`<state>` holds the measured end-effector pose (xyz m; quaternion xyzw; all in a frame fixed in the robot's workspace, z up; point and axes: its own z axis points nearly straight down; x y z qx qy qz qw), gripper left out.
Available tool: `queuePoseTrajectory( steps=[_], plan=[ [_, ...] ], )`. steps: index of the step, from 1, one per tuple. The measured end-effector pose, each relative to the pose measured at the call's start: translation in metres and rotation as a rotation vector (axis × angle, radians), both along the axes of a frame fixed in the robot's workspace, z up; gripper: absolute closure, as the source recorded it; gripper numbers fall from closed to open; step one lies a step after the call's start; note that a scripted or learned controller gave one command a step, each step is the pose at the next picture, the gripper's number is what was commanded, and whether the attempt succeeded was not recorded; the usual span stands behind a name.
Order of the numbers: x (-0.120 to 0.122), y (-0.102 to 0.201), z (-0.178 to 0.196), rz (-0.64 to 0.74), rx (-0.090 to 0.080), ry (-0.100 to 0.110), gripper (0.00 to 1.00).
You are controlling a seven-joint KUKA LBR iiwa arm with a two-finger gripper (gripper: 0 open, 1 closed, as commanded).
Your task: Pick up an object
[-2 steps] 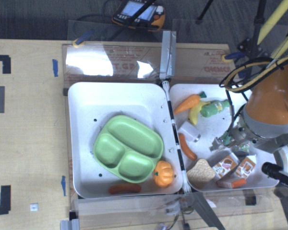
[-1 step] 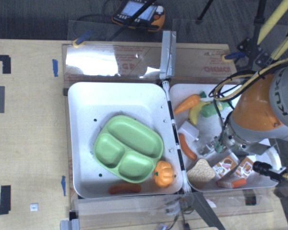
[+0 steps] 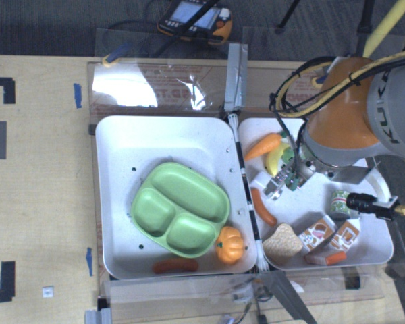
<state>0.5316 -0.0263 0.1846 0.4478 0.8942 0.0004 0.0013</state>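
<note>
Jaws point(image 3: 278, 186) over right bin point(image 3: 381, 248); green tray point(image 3: 179, 208) in left bin point(image 3: 115, 181).

On the grey casing of the robot arm point(image 3: 393, 123), at the right side of the scene, dark capital letters run along the shell; "KU" can be read, and the rest is cut off at the edge. The two small red-and-white printed cartons point(image 3: 331, 234) lying at the near right of the right-hand bin carry printing too small to read, as does the little green-labelled can point(image 3: 339, 202) just beyond them.
</note>
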Motion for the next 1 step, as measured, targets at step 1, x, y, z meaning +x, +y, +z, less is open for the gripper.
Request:
queuePoseTrajectory(
  steps=[1],
  plan=[
    [-0.0348,0.056,-0.0005,-0.059,0.001,0.005,1.0]
  ],
)
